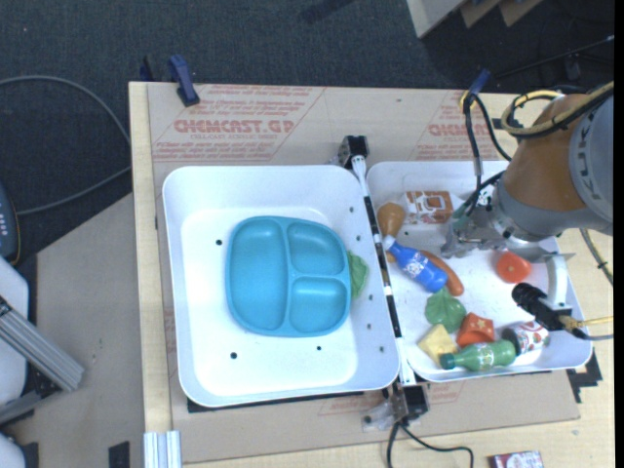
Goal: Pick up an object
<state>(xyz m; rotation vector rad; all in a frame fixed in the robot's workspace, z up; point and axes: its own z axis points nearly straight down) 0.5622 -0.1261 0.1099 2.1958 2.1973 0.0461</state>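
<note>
My gripper (466, 236) is low in the right bin (575, 359), at its back half, under the grey and orange arm (546, 178). It hangs just right of a brown-and-white carton (429, 205) and above an orange carrot (449, 273). A blue bottle (416, 266) lies left of the carrot and a red tomato (512, 266) to the right. Nearer the front lie a green vegetable (446, 310), a yellow wedge (438, 341), a red piece (475, 330), a green bottle (480, 357) and a red-and-white can (532, 338). Nothing shows between the gripper's tips.
A brown roll (390, 218) sits at the right bin's back left corner. The left bin (195, 359) holds a blue divided plate (288, 275) with a small green thing (357, 273) at its right edge. Blue clamps (182, 78) grip the bench's back edge.
</note>
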